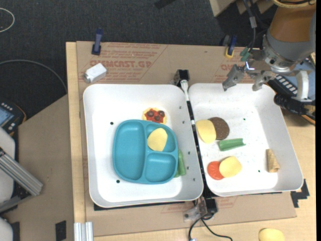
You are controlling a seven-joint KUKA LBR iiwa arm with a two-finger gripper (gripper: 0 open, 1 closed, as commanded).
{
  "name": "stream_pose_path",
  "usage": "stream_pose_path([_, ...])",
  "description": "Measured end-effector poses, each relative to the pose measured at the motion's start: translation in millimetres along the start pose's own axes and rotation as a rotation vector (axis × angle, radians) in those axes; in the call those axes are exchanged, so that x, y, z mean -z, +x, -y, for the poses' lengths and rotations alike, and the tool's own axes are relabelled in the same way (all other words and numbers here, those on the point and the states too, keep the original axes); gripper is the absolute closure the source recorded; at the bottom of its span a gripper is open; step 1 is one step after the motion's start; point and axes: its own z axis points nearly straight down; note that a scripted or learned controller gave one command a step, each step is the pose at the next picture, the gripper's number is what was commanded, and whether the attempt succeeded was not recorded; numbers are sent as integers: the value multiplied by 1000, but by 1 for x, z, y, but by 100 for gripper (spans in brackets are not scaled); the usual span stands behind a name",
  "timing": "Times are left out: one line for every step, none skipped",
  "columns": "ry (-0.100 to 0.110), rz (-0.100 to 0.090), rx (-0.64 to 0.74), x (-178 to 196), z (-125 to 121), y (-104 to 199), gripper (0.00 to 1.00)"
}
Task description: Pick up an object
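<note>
Two-finger gripper hangs above the far edge of the right white bin, fingers spread apart, nothing between them. Right bin, six items: one pale yellow piece touching one dark brown disc, one green bean-like piece, one red slice under one yellow lump, one tan stub. Left white bin: one blue divided tray holding one yellow piece; one small pizza-like piece just beyond it.

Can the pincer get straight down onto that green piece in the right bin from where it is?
Probably yes. The pincer hangs open above the right bin's far edge, and the green piece lies bare, apart from the yellow pieces nearby, with nothing over it.
</note>
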Motion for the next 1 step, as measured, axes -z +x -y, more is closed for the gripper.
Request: stream_pose_path([-10, 7, -8, 69, 21, -79, 0])
